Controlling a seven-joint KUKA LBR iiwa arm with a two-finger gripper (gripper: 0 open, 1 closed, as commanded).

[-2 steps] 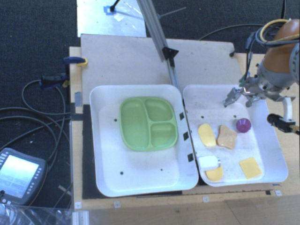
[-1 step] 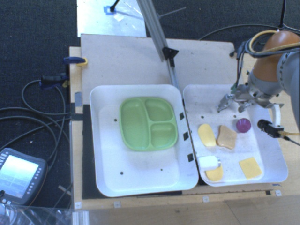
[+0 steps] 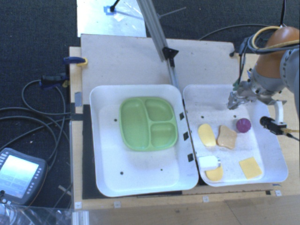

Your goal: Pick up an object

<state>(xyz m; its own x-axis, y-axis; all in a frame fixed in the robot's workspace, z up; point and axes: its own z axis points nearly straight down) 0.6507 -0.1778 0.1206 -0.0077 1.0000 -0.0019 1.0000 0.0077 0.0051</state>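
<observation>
The right bin [image 3: 276, 170] holds several small items: a purple ball [image 3: 243, 124], a tan toast slice [image 3: 227, 137], a yellow oval piece [image 3: 206, 135], a yellow square [image 3: 250, 168], a white block [image 3: 209, 161] and a yellow half-round [image 3: 214, 174]. My gripper [image 3: 234, 102] hangs over the back of this bin, just up and left of the purple ball. Nothing shows between its fingers.
The left bin [image 3: 108, 172] holds a green divided plate [image 3: 148, 123]. A slanted metal pole [image 3: 157, 29] crosses the back of the bench. Cables and a teach pendant [image 3: 18, 172] lie on the floor at the left.
</observation>
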